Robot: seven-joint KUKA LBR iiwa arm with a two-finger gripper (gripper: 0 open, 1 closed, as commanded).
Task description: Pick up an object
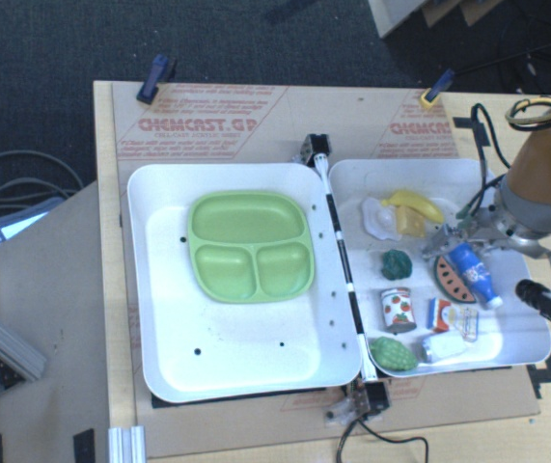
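Left bin (142,258): far left of the can (398,309), carries a green divided plate (252,244). Nothing loose to pick there, so ignore.

Right bin (521,353): holds the can and all the clutter.
- Green bumpy item (394,354): just below the can, near the bin's front wall.
- Dark green ball (397,263): just above the can.
- White crumpled piece (381,222): further above the can, touching a yellow banana-like toy (415,210).
- Small red-and-white carton (439,313): just right of the can, clear packet (454,340) below and right of it.
- Watermelon slice (444,280): up and right of the can, lying against the blue bottle (475,276).
- Blue bottle: right of the can, lying flat, slanted, cap end toward the upper left.

Gripper (456,236): up and right of the can, right over the bottle's cap end. Open, shut or grasping: cannot tell, hidden by the wrist from this angle. Not calling it a hold.

Likely target: the blue bottle, being closest to the tool.

For a clean grab:
- Centre over the bottle's body, not the cap end; looks too far toward the cap now.
- Close across the short axis, square to the slant.
- Keep clear of the watermelon slice, otherwise likely to pinch both or shove the bottle away.
- Go low before closing; a round body probably rolls out of a high pinch.
- Lift straight up, and confirm the bottle rises before moving off.
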